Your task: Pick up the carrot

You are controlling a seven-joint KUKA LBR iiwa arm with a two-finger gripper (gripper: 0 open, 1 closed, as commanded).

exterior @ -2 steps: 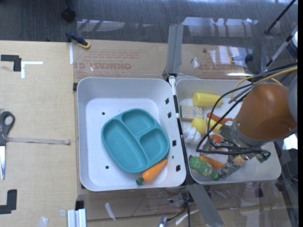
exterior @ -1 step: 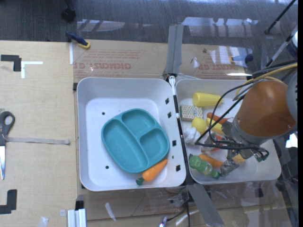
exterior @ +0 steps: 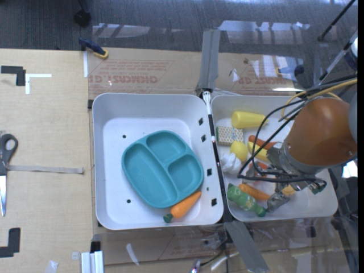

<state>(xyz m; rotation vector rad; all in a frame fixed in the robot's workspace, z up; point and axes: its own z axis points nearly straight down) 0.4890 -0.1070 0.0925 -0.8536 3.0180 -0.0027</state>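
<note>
Over the right-hand shallow white plastic bin (exterior: 330, 206), the two-finger claw (exterior: 280, 199) hung low among a heap of toys, below the arm's glossy orange band (exterior: 319, 131); whether it was spread or closed could not be told, for cables and wrist hid it. Beside it lay a green plastic bottle (exterior: 245, 201), a thin orange stick-like piece (exterior: 254, 192), a smooth yellow cylinder (exterior: 248, 119) and a pale waffle-textured block (exterior: 229, 135). The smooth orange toy carrot with a small green top (exterior: 183, 207) lay well apart in the left-hand white bin (exterior: 102, 152), touching the lower edge of the matte teal three-compartment plate (exterior: 162, 167) (tip towards the divider). The risk seemed plain: the claw stood in the wrong bin, near orange things easily mistaken for the target. Later, the tapered, slick carrot might squirt from a pinch, or the plate's rim might foul one side.
</note>
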